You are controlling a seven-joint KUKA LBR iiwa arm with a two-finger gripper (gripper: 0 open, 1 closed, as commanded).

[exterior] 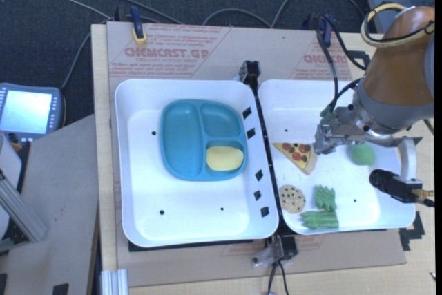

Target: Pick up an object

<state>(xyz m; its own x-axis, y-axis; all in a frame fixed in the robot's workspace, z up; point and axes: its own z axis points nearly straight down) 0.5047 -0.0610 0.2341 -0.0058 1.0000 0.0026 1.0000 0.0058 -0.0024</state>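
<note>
At the near edge of the right bin, two green leafy pieces are seen lying together, with a cookie just to their left. Farther in, a pizza slice lies near the divider, and a green ball rests to its right.

The gripper is set low between them, just beside the slice's right edge; whether it is spread or closed cannot be told, and nothing is seen held.

In the left bin, a blue divided tray carries a yellow piece.

The step in hand is judged to be the approach, with no object yet lifted. A short descent onto the pizza slice, a closing and a lift would be called for next.
</note>
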